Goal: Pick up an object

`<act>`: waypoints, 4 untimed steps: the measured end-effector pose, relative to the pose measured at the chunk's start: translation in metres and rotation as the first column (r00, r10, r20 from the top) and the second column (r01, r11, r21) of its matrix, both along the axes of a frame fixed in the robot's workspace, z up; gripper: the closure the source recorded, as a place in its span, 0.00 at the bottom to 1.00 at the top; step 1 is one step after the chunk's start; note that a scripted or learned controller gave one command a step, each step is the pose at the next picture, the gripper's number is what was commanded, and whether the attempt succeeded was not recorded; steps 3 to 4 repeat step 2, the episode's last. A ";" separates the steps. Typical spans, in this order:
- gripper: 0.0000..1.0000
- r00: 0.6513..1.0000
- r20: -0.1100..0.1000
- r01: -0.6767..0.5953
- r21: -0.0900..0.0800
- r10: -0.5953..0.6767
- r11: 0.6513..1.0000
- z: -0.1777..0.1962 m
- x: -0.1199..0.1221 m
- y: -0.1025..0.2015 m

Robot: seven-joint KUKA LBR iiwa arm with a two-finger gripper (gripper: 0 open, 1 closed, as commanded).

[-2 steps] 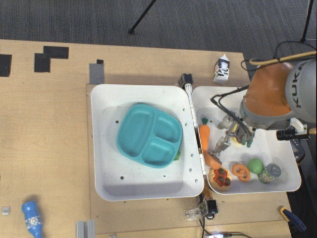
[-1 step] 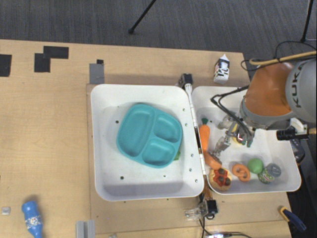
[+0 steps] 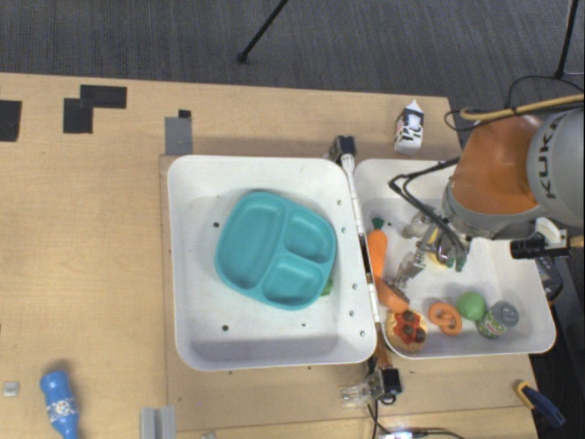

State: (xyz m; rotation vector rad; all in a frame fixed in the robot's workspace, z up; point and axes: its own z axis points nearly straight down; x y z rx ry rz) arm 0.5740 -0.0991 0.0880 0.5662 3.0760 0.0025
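Two white bins sit side by side on the bench [image 3: 82,273]; the left bin [image 3: 196,337] carries a teal divided plate [image 3: 277,249], the right bin [image 3: 530,332] carries the pickable clutter. Arm [image 3: 498,176] reaches in from the bench's right edge, gripper [image 3: 419,259] low over the right bin's left half. Fingers look parted, nothing between them, so no grasp yet.

Task thing: any object. Candidates crowd the right bin's left wall and near edge: an orange carrot [image 3: 377,248] along the left wall, a second orange piece [image 3: 393,295] just below the gripper, a dark red-and-yellow lump [image 3: 407,327] in the near-left corner, an orange ring [image 3: 445,316], a green ball [image 3: 472,305], a grey round item [image 3: 501,317] toward the near-right corner.

Risks:
- Crowding. Carrot and orange piece lie near each other and close to the wall; fingers closing here could straddle both and pinch neither, or push one aside.
- Wall contact. A finger coming down beside the carrot may hit the bin's left wall and stop short.
- Slim tapered shapes: likely to slip or pivot out if caught off centre.
- Green ball probably rolls if nudged.
- Finger tips are small and partly blurred, so exact alignment over the orange piece cannot be judged; a miss between items seems plausible.
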 end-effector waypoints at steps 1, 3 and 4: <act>0.00 1.000 0.000 0.000 0.000 0.000 1.000 0.000 0.000 0.000; 0.00 0.954 -0.006 -0.298 -0.002 0.298 0.954 -0.001 0.024 0.003; 0.00 0.954 -0.006 -0.298 -0.002 0.298 0.954 -0.001 0.024 0.003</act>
